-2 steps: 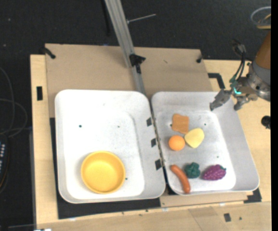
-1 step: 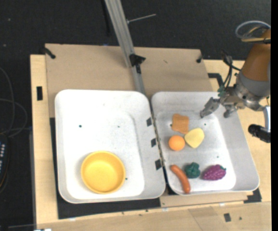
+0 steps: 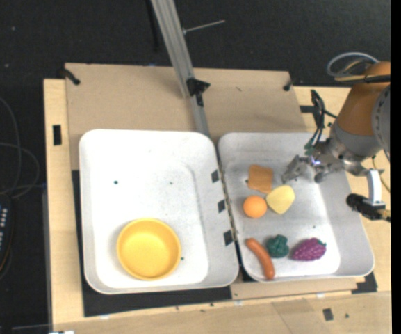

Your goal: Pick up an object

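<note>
The right bin [image 3: 339,207] holds a brown bread slice [image 3: 260,178], an orange ball [image 3: 255,207], a pale yellow fruit [image 3: 281,200], an orange-red sausage [image 3: 261,257], a green broccoli piece [image 3: 278,245] and a purple grape bunch [image 3: 308,249]. My gripper [image 3: 304,170] hangs over the upper part of this bin, just up and right of the yellow fruit and right of the bread. Its fingers stand spread apart with nothing between them.
A yellow bowl [image 3: 149,248] sits at the front of the left bin [image 3: 144,158]. A grey metal pole [image 3: 176,40] slants from the top down to the gap between the bins. The arm's orange band [image 3: 356,113] is at the right.
</note>
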Controlling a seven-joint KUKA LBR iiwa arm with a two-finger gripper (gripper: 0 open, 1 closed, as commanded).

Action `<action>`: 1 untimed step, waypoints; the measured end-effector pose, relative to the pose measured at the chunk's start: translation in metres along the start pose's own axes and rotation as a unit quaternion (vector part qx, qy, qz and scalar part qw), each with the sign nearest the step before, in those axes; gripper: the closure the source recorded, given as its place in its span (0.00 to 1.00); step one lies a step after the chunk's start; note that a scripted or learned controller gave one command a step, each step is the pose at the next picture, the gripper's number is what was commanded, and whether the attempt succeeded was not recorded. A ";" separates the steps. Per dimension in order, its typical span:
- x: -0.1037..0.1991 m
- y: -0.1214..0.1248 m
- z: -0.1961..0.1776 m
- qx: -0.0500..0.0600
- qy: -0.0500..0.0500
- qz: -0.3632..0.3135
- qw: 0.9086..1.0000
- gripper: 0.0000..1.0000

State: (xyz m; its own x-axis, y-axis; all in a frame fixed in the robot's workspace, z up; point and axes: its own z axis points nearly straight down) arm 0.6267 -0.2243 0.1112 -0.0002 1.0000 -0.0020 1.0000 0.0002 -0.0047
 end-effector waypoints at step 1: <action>-0.001 0.000 0.010 -0.002 -0.001 0.000 1.000 0.00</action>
State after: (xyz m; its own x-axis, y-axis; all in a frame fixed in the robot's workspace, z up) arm 0.6267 -0.2258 0.1011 -0.0005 1.0000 -0.0035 1.0000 0.0005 -0.0006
